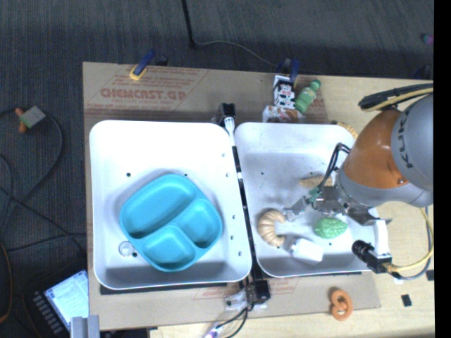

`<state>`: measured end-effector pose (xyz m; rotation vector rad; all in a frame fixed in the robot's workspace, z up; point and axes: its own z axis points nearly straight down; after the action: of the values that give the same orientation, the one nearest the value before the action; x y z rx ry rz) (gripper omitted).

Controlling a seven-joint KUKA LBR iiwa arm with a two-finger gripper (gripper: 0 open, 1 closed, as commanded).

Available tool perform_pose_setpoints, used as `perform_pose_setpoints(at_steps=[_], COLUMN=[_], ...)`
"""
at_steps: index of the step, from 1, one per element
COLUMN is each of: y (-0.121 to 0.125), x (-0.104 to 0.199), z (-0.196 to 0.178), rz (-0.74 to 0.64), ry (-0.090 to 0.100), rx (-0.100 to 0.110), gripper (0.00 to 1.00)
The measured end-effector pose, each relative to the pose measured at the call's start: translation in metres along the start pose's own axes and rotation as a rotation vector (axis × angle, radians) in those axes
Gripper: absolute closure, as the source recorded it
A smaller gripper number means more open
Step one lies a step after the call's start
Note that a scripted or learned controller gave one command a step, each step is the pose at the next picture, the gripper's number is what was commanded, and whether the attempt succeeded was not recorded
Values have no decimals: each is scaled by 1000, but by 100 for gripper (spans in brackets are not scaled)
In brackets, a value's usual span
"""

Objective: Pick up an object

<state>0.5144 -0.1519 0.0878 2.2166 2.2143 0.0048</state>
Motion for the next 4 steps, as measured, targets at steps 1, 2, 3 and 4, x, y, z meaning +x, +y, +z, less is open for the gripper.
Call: perform_pose_setpoints(at_steps=[1,2,3,4], y=[-28,-27,50,-17], x=[47,46,23,79], z=[0,-11,-78,-141], rz=[0,2,-1,-2], ry=[-1,-2,2,4], rx=[-2,-5,7,9], gripper=[0,100,100,100])
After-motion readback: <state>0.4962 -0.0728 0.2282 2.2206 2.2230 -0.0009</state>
